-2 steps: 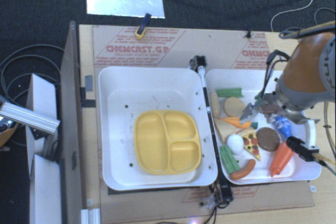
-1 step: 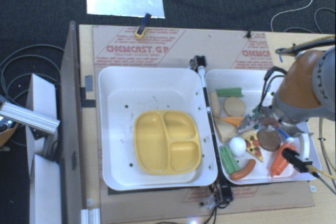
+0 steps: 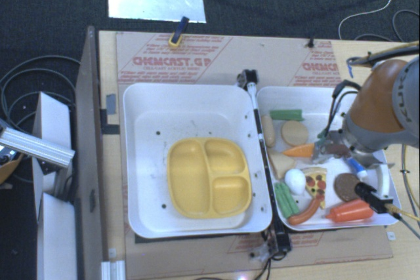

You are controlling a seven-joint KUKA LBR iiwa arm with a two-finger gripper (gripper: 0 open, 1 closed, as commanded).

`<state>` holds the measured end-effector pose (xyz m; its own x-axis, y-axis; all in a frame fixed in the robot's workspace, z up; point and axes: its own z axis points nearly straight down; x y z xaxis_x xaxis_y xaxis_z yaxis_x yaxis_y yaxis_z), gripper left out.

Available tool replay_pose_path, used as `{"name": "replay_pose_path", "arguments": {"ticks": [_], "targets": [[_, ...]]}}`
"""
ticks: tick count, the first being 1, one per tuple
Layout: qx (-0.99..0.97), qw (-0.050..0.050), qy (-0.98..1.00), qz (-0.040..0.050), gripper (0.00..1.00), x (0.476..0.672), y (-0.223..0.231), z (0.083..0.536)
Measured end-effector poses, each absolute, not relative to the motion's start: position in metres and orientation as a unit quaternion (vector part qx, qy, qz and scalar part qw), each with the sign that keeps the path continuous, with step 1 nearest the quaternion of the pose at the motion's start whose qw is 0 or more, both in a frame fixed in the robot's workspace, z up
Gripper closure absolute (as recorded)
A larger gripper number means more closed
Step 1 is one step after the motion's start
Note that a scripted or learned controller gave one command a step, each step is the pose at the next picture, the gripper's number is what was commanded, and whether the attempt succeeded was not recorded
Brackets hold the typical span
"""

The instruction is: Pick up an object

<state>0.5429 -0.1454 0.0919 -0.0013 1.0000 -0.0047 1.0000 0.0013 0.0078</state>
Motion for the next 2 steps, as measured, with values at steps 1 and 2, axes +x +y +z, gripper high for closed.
{"name": "replay_pose_path", "arguments": {"ticks": [1,2], "targets": [[0.707,0.004,0.708,0.0011,0.00,0.543,-0.145,0.092],[0.708,0.002,0.706,0.0016,0.00,0.507,-0.139,0.083]]}}
